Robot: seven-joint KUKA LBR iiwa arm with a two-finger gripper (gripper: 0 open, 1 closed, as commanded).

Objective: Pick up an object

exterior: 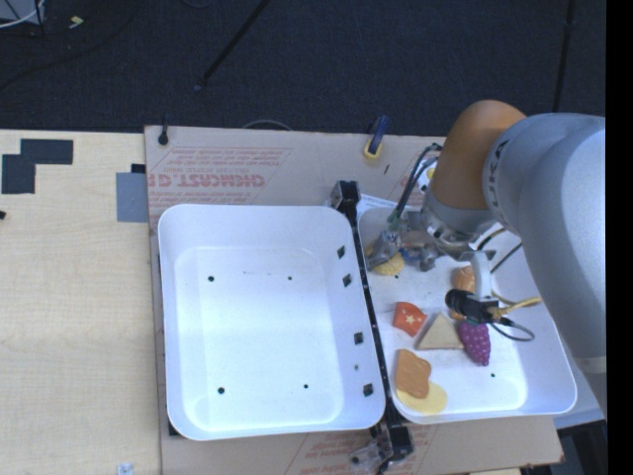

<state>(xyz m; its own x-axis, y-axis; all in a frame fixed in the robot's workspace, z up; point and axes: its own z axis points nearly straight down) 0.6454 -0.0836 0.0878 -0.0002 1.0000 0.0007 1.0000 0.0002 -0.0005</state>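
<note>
Arm (534, 176) reaches in from the right, wrist low over the far end of the right bin (539, 389). Tool (404, 250) sits just above a yellow piece (388, 263) at the bin's far left corner; whether it is spread or pressed together cannot be told. Loose in the same bin: red piece (408, 317), tan wedge (438, 334), purple grapes (476, 341), orange slab (412, 371) lying on a yellow disc (427, 398). Left bin (183, 265) adjoins it.
</note>
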